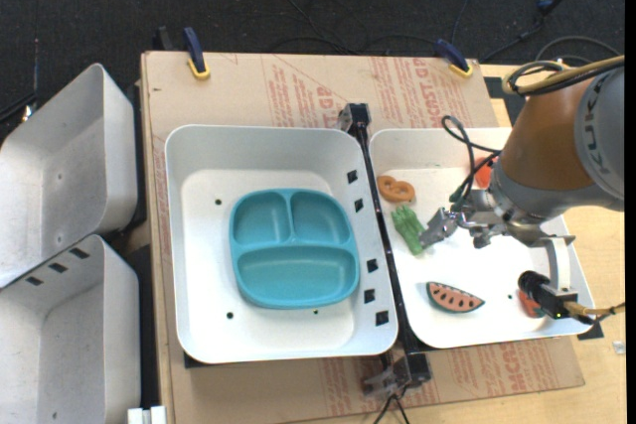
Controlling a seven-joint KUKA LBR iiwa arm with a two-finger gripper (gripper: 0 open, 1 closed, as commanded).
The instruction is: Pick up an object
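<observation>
Cardboard-topped surface at frame centre, dark floor with cables above it. Two white bins side by side: left bin has a teal divided plate in it; right bin has a green pickle-like piece, an orange pretzel shape just above it, and a watermelon slice lower down. Arm comes in from the right. Pincer sits low, just right of the green piece, tips near it; can't tell if spread or pressed together. Nothing seen gripped.
</observation>
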